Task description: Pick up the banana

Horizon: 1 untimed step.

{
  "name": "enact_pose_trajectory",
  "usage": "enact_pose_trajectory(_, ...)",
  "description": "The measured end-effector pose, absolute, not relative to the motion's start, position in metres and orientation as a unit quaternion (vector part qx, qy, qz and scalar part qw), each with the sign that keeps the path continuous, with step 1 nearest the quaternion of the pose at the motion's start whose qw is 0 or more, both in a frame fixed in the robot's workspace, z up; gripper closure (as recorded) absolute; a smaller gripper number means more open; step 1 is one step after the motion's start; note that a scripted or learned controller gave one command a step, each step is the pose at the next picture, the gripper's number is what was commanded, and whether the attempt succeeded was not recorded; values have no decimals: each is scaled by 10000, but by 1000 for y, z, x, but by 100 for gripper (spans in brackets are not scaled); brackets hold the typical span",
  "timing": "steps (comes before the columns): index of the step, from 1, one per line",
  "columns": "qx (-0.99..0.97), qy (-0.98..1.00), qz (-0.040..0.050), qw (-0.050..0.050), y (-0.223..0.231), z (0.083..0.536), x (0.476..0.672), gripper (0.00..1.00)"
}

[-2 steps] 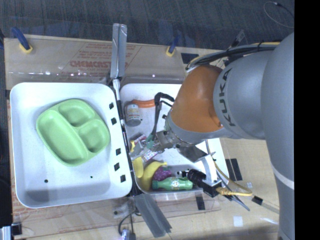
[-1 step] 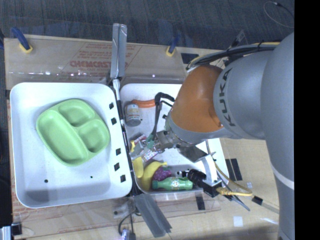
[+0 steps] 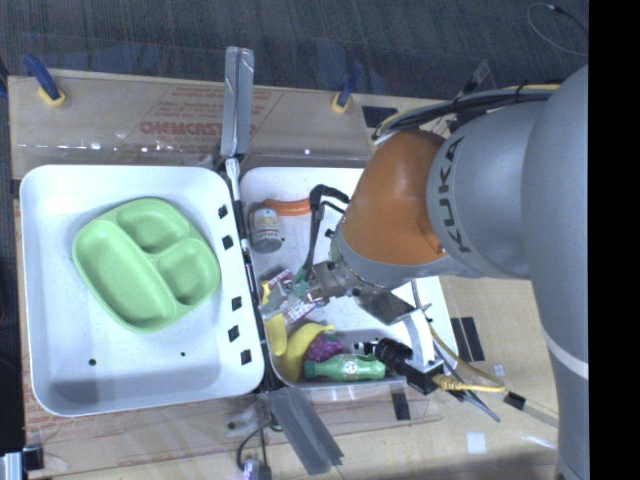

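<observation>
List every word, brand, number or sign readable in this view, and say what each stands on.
"KUKA": dark letters running down the grey shell of the arm, beside its orange band.
Red printed lettering on the clear sheet behind the bins: too blurred to read.
Label on the green bottle: too small to read.

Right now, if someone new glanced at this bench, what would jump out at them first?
The big grey arm with its orange band fills the right side, reaching over the right bin. In the left bin lies a pale green divided plate. The banana sits at the right bin's near edge, beside a green bottle.
</observation>
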<state>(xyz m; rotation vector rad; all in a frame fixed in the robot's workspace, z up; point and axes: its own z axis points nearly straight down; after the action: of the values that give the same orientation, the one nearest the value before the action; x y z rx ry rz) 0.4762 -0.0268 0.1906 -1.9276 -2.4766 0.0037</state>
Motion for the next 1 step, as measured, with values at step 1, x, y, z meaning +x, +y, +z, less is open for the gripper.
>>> enact_pose_trajectory(1, -6142, -7891, 12, 17, -27, 191, 476, 0)
